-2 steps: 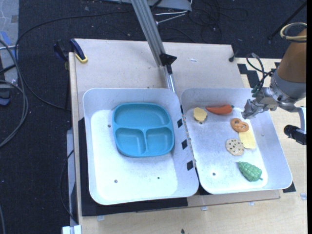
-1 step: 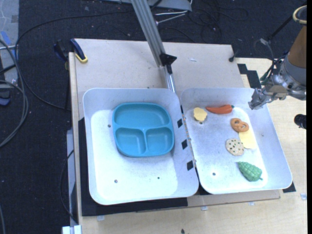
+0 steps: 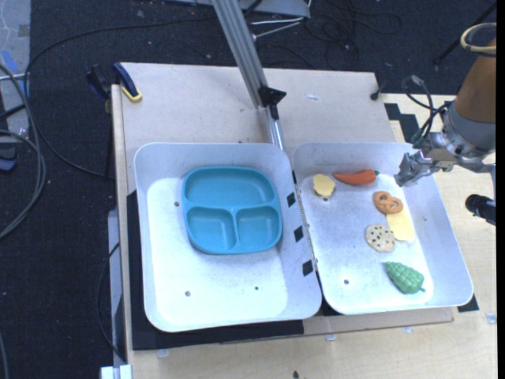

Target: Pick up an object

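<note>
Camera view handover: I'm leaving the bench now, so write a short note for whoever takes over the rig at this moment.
Gripper: above the right bin's upper right edge, nothing between its fingers; open or shut cannot be told.
Things: orange-red pepper, yellow piece, pretzel, yellow wedge, cookie and green piece all lie in the right bin. Blue divided tray sits in the left bin.
Done: nothing picked.
Left: descend on one object, grasp, lift. The pretzel and pepper lie nearest.
</note>
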Action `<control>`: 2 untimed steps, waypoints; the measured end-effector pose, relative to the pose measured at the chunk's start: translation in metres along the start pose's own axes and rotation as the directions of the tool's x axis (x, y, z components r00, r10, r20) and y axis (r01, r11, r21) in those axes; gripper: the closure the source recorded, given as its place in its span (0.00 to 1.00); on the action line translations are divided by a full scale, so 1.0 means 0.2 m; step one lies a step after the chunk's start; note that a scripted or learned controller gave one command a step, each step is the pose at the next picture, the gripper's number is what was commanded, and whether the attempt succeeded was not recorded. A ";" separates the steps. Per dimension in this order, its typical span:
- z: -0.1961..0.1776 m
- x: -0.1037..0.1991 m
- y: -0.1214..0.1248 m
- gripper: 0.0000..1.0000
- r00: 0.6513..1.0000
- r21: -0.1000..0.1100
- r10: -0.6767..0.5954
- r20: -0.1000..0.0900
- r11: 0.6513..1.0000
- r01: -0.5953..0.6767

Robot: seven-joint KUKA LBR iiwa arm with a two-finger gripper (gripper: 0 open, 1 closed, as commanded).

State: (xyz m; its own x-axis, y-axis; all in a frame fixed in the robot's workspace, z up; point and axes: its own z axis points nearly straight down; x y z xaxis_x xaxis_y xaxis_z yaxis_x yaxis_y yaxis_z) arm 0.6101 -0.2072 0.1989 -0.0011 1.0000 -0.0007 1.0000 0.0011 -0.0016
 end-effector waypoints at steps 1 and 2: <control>-0.04 0.27 0.04 1.00 1.000 -0.003 -0.006 -0.002 1.000 0.006; -0.06 0.54 -0.04 1.00 1.000 -0.001 -0.006 -0.003 1.000 0.006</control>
State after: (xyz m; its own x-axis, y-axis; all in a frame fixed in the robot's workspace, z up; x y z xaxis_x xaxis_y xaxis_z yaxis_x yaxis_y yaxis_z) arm 0.6022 -0.0991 0.2107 -0.0071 1.0000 0.0022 1.0000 0.0071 -0.0009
